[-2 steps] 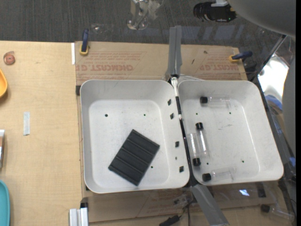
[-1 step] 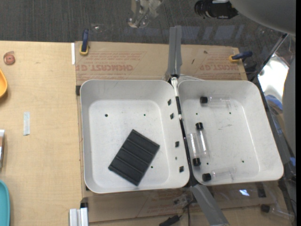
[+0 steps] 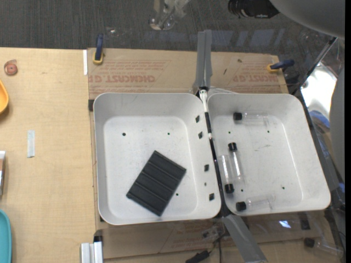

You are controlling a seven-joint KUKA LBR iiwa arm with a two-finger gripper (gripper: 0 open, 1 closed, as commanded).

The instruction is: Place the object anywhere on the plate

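A black ribbed rectangular plate (image 3: pixel 157 182) lies flat and turned at an angle in the left bin (image 3: pixel 109 147), toward its front. Three clear tubes with black caps lie in the right bin (image 3: pixel 296 163). One tube (image 3: pixel 251 117) is near the back wall. A second tube (image 3: pixel 232 167) lies along the left wall, and a third tube (image 3: pixel 256 204) rests at the front edge. A grey part of the arm (image 3: pixel 310 4) hangs over the top right corner, well above the bins.
The bins sit on cardboard (image 3: pixel 148 73) held by clamps at the back left (image 3: pixel 98 51) and back right (image 3: pixel 277 66). A wooden bench (image 3: pixel 44 147) to the left carries small items, with an orange object (image 3: pixel 3 100) and a teal one (image 3: pixel 4 237) at its edge.
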